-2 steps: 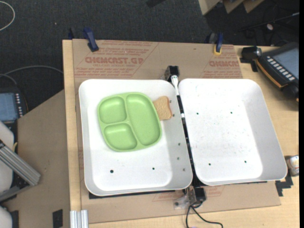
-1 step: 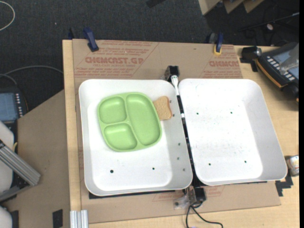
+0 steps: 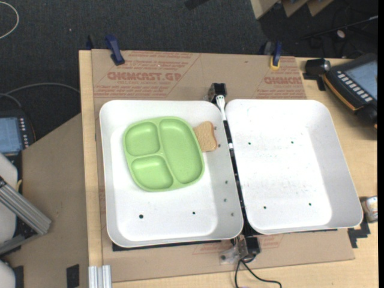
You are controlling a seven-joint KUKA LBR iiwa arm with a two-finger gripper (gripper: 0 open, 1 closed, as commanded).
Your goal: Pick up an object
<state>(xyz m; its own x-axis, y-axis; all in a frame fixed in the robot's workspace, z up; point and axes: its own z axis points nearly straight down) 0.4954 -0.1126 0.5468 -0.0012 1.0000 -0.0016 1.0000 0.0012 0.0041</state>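
Cardboard-covered surface carries two white bins: the left bin holds a green divided plate with a tan cracker-like piece touching its right rim.

Looks like a robotics lab/test bench. Two white bins sit on a cardboard sheet clamped w/ blue clips at 12 o'clock; loose cables at 6, dark carpet around.
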